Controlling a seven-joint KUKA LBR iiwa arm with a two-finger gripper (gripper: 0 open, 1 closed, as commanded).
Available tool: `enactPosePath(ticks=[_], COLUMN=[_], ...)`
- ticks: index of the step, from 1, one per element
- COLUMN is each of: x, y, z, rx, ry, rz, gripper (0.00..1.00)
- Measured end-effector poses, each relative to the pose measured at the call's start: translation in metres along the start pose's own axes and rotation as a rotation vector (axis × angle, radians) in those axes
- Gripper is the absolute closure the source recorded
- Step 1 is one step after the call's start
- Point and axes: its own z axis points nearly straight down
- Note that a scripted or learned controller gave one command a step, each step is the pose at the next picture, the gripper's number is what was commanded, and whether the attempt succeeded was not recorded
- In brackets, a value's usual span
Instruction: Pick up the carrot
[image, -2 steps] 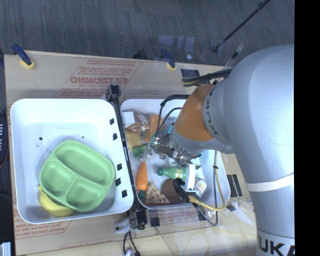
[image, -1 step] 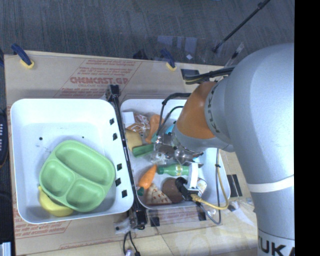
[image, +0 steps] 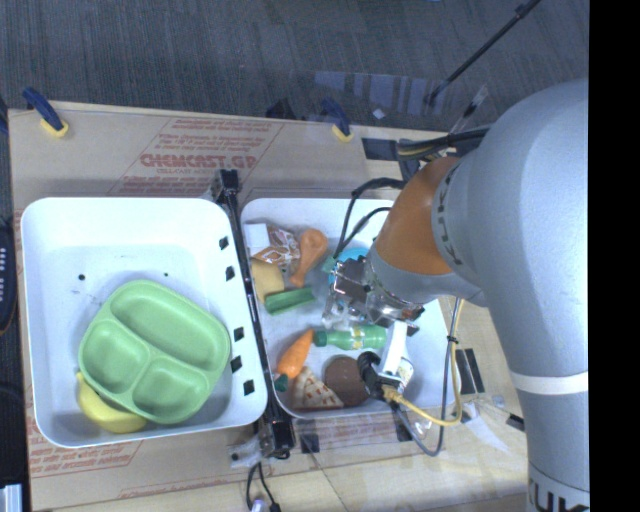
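Note:
The carrot is a small orange piece lying at a slant near the front left of the right bin. My gripper hangs over the middle of that bin, up and to the right of the carrot and apart from it. The orange band and grey wrist cover the bin's right half. Nothing of the carrot is under the gripper.
Around the carrot lie a green stick, a green bottle, a brown round piece, a pizza slice and another orange food piece. The left bin holds a green divided plate and a yellow item.

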Motion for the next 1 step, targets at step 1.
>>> enactPosePath(ticks=[1], x=[-0.0177], y=[-0.0244], z=[0.0339], rx=[-0.032], ry=[0.007], rz=[-0.456], gripper=[1.00])
